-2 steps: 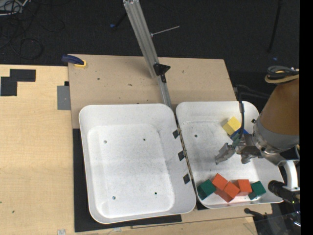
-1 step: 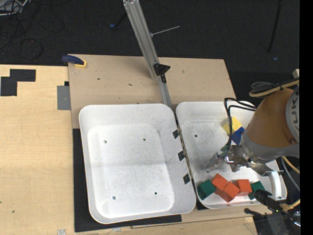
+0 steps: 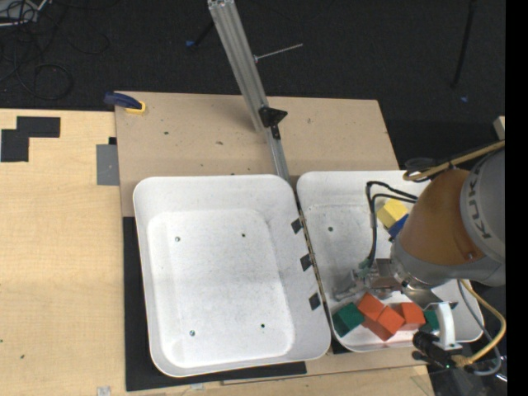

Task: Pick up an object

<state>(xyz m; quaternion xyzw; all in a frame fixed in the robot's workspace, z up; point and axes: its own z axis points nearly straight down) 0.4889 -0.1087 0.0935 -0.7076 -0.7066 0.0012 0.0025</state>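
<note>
Showing partial letters "KU", the arm [image 3: 462, 221] overhangs the right bin [image 3: 330, 196].

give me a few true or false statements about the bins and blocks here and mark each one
1. The coloured blocks lie in the right bin. True.
2. The green block sits in the left bin. False: it lies in the right bin, near its front edge.
3. An orange block lies right beside the green block. True.
4. The arm reaches over the left bin. False: it hangs over the right bin.
5. A yellow block lies farther back in the right bin than the orange ones. True.
6. The claw is lifting the yellow block. False: the claw is low near the green and orange blocks.
</note>
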